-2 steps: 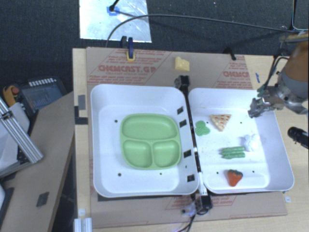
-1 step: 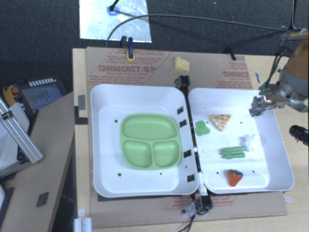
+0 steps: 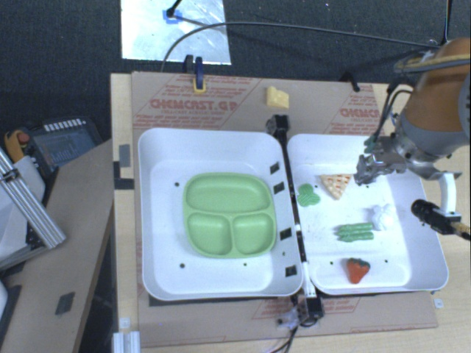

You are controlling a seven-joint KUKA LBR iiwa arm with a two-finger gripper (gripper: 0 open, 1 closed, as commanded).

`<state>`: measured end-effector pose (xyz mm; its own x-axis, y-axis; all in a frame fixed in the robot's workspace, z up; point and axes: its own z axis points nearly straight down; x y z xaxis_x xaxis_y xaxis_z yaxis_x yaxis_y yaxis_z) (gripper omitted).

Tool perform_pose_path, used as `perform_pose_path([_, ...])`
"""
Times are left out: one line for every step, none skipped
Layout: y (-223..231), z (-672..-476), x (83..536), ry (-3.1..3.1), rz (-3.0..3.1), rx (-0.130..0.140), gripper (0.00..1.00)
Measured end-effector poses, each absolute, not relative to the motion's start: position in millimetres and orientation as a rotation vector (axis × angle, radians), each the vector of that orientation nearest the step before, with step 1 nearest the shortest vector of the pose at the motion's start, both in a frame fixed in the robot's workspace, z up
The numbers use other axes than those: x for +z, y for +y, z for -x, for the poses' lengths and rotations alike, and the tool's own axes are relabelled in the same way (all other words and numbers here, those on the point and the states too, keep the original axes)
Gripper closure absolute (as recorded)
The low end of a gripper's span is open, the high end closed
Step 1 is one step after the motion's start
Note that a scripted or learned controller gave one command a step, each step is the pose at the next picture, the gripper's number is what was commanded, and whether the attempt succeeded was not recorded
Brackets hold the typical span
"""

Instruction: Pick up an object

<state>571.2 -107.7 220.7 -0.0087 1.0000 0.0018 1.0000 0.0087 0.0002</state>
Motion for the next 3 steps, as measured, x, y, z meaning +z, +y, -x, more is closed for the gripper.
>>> perform_pose_path([-64.4, -564.4, 224.9, -2.231, 2.21, -0.003, 1.0])
perform_pose_path([-8.3, -548.0, 220.2, -2.23, 2.21, -0.001, 1.0])
perform_pose_path([43.8, -545.1, 212.0, -2.231, 2.209, -0.002, 1.0])
